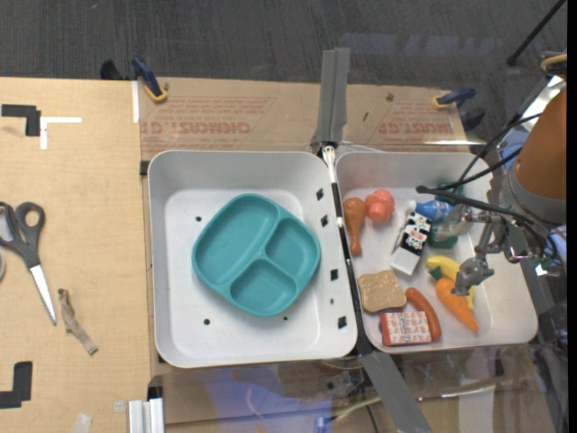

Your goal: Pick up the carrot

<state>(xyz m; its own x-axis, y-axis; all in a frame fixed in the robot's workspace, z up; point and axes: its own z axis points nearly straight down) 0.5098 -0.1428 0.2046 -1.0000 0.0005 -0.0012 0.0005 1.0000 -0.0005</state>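
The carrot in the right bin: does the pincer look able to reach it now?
Probably yes. The pincer hangs right over the carrot, with nothing lying on it; the banana and sausage sit close beside.

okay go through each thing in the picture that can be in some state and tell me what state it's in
carrot: lying in the right bin, end effector on its upper end.
end effector: down on the carrot.
teal plate: upright in the left bin, nothing in its compartments.
scissors: closed, flat on the bench.
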